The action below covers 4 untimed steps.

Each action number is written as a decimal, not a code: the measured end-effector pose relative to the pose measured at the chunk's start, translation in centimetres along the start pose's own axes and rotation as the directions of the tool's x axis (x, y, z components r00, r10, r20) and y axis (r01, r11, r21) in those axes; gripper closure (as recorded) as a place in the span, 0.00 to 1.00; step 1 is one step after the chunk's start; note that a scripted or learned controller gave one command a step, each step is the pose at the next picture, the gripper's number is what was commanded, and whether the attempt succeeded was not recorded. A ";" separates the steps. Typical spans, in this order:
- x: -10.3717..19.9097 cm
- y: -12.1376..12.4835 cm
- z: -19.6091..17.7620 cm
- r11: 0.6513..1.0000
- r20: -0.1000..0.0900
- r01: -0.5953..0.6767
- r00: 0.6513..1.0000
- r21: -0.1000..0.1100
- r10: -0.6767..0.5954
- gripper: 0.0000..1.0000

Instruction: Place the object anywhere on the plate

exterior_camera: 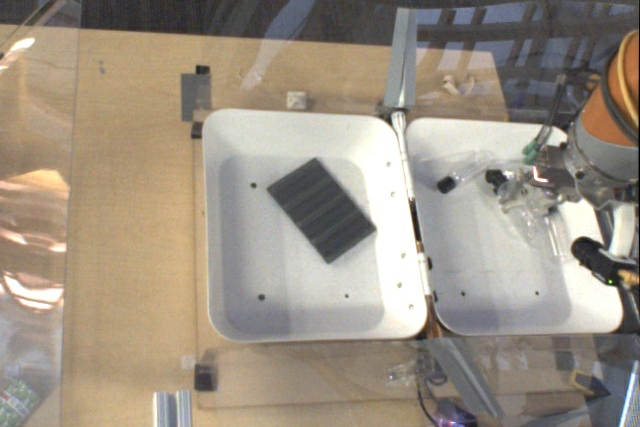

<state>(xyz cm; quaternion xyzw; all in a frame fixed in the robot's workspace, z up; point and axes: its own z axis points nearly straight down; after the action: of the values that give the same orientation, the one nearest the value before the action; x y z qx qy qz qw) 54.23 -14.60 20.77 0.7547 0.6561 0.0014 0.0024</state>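
Observation:
A dark grey ridged plate lies turned at an angle in the left bin, a little above its middle. A small black object rests on the floor of the right bin, near its upper left corner. My gripper hangs over the right bin's upper right part, to the right of the small object and apart from it. Its tip looks pale and glassy against the white bin floor.
The arm's grey wrist with the orange band reaches in over the right bin's right rim. A grey metal post stands behind the gap between the bins. Small black brackets sit on the wooden bench.

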 end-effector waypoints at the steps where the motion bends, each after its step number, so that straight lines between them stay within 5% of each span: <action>1: -1.0 6.5 2.6 0.996 0.000 0.085 0.996 0.003 -0.085 1.00; 2: -0.1 11.9 3.9 0.989 -0.006 0.145 0.989 0.025 -0.145 1.00; 3: 8.8 10.6 2.2 0.953 -0.002 0.304 0.953 0.000 -0.304 1.00; 4: 15.7 10.6 2.3 0.878 -0.003 0.479 0.878 0.001 -0.479 1.00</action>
<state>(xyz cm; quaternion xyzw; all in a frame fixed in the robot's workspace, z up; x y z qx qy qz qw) 66.93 -0.49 18.54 0.5691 0.8223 0.0013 0.0010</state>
